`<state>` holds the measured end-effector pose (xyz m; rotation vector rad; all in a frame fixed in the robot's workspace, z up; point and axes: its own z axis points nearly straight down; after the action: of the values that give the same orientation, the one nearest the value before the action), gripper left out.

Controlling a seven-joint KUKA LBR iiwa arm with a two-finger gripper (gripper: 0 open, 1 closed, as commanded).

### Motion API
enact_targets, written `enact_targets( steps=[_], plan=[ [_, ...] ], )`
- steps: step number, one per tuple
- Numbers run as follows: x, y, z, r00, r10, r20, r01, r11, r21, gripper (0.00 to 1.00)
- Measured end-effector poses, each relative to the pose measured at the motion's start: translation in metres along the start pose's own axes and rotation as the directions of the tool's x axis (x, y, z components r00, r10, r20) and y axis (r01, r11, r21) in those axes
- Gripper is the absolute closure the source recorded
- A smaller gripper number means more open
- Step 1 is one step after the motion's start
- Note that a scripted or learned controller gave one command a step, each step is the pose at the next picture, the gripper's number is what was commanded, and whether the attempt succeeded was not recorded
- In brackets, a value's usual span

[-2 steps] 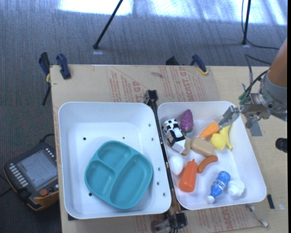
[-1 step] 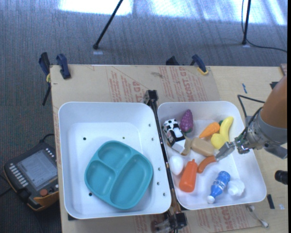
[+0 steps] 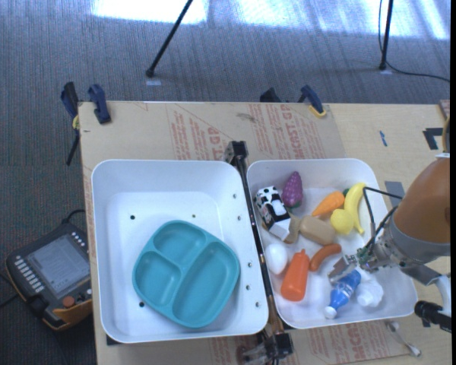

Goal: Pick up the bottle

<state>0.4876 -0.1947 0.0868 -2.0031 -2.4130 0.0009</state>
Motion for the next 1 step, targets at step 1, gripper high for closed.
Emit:
enact_targets(
  steps=[1],
  plan=[
    [-0.0009,0.0006,-0.0108,1.0,0.005,0.0,-0.005,1.0,-0.002,1.0]
  ],
)
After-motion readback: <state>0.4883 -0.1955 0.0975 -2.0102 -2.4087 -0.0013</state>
